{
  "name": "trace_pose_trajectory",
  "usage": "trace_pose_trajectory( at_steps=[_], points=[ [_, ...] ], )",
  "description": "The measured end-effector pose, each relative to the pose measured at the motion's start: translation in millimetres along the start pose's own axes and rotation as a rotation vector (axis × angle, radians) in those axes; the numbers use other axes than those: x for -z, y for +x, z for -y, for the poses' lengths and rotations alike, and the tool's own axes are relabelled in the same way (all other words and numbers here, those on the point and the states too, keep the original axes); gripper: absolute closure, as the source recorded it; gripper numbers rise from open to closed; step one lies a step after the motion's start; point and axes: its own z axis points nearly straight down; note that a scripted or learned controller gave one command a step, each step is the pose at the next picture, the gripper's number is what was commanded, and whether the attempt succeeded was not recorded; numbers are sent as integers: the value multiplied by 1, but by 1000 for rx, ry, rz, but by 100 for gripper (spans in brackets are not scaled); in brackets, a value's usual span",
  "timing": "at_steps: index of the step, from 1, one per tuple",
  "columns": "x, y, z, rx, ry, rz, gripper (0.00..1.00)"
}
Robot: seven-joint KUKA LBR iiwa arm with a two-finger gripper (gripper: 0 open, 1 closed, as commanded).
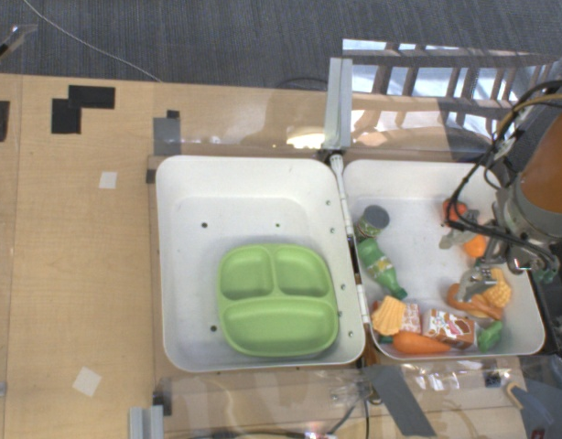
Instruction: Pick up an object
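Note:
The right white bin [411,198] holds several toy foods. A green bottle [380,265] with a grey cap [375,217] lies at its left. Along the front edge lie an orange wedge [388,315], a red-and-white snack packet [443,324], a carrot [420,343] and a small green piece [490,337]. My gripper [485,280] hangs low at the bin's right side, directly over a yellow corn cob [501,293] and an orange-brown item [466,298]. A small orange piece [477,245] and a red item [452,213] lie just behind it.
The left white bin [235,199] carries a green divided plate [277,300] toward its front. A metal post [338,99] and a railing [437,76] stand behind the bins. Black cables [482,167] run down beside the arm's wrist.

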Motion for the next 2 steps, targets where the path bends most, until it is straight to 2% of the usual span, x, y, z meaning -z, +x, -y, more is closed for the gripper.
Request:
trace_pose_trajectory(
  at_steps=[1, 2],
  points=[
    [-93, -66, 27, 142, -3, -6, 0],
    [-104, -93, 38, 220, 1, 4, 0]
  ],
)
